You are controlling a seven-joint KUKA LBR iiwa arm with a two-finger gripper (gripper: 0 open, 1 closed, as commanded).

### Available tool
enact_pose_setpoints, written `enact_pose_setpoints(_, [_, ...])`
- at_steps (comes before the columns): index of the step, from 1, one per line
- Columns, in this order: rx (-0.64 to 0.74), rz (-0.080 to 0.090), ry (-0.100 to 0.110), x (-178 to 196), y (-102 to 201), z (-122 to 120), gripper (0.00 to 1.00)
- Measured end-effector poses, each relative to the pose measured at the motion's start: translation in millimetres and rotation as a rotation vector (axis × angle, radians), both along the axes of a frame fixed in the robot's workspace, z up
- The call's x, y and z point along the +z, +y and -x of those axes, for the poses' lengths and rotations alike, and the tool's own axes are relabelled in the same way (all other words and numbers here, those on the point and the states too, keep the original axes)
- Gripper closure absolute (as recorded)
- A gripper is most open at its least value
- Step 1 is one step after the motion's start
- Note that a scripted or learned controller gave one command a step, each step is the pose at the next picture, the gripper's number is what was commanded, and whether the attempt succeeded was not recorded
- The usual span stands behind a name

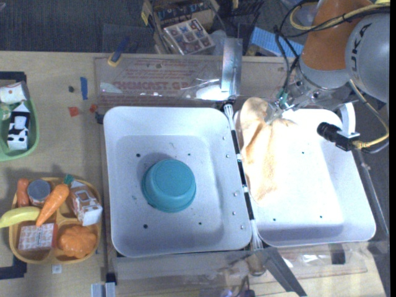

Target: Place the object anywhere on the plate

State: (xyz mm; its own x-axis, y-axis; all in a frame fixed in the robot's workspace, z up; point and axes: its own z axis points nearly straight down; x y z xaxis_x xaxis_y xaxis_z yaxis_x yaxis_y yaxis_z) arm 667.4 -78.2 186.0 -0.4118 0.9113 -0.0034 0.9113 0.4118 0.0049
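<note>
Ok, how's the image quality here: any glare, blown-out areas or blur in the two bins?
Camera view: the right bin is overexposed, its floor washed to near pure white beside the cloth; the left bin is evenly lit, greyer, with the blue bowl crisp; glare streaks the plastic sheet behind it; the gripper is slightly soft.
</note>
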Motion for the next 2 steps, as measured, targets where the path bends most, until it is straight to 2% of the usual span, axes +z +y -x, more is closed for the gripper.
enact_pose_setpoints(1, [-0.002,0.000,0.000,40.2,-2.1,-1.0,1.00])
enact_pose_setpoints(2, [0.398,0.001,0.003,50.6,44.3,6.8,1.00])
